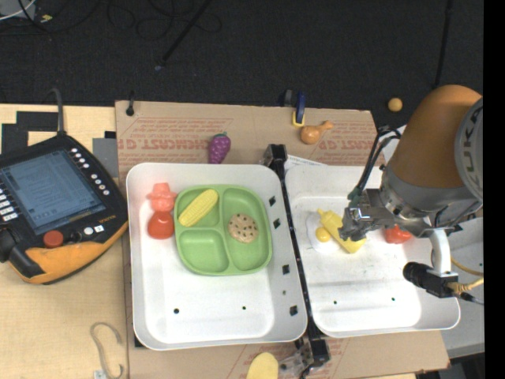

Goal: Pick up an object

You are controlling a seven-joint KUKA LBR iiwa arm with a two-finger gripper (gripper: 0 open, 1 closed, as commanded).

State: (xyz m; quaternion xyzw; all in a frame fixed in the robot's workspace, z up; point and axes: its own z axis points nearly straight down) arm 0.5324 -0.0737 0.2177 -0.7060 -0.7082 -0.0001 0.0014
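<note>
Camera view: gripper low over yellow toy in right bin; fingers' state unclear. Toy probably light, stiff, slippery; grasp across narrow middle.

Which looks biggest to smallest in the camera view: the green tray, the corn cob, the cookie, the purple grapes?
1. green tray, far the largest.
2. corn cob.
3. cookie and purple grapes: they look about alike. The grapes lie farther back on the cardboard, so I will not rank those two.
</note>
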